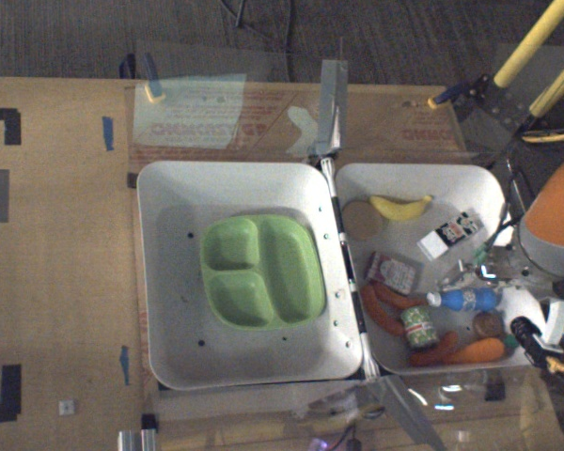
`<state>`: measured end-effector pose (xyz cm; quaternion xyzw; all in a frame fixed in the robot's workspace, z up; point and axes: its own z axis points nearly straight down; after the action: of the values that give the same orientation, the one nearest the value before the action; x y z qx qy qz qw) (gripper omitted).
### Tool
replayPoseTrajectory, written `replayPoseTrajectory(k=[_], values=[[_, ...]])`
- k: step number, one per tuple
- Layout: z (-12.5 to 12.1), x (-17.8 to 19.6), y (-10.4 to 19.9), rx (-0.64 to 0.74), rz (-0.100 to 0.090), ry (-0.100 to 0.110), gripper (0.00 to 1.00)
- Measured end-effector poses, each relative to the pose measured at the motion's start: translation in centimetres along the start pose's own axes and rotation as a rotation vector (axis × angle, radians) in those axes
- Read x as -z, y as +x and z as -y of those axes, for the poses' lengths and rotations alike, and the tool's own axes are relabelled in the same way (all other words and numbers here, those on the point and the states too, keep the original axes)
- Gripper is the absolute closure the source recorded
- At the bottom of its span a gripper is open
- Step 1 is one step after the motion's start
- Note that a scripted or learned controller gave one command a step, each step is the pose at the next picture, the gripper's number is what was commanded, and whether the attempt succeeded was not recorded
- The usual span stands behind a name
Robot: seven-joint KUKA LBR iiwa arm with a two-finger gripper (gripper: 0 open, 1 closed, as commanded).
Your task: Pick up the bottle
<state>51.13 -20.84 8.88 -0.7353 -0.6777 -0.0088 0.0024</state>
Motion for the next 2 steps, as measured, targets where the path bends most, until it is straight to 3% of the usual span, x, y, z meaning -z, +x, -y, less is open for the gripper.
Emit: replayPoseTrajectory(k=[1, 2], values=[[-1.9, -0.3, 0.6, 0.061, 0.012, 0.006, 0.00], [-2.0, 0.8, 0.3, 0.055, 0.015, 0.001, 1.00]])
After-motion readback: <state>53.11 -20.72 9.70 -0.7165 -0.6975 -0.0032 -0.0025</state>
